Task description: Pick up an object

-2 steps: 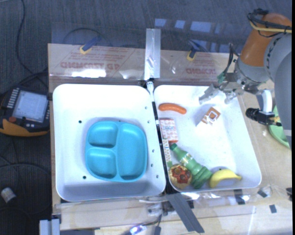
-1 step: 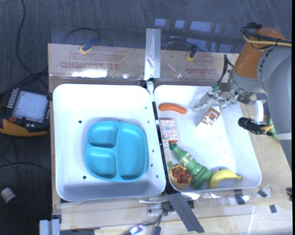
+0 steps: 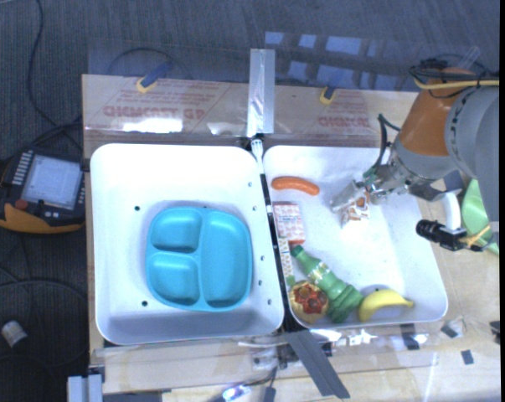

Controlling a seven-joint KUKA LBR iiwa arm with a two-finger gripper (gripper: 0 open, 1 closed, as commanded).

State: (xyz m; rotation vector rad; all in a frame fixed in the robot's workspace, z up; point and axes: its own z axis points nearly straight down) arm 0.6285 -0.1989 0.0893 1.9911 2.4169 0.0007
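Bins point(image 3: 118, 224) side by side on counter point(image 3: 110, 107), left holding blue tray point(image 3: 200, 256), right holding bottle point(image 3: 323, 281), banana point(image 3: 383, 303), sausage point(image 3: 295, 186), snack pack point(image 3: 287, 221), with gripper point(image 3: 358, 198) over foil wrapper point(image 3: 353, 210), jaw state indiscernible.

Bench point(image 3: 474, 300) under two bins point(image 3: 118, 249)
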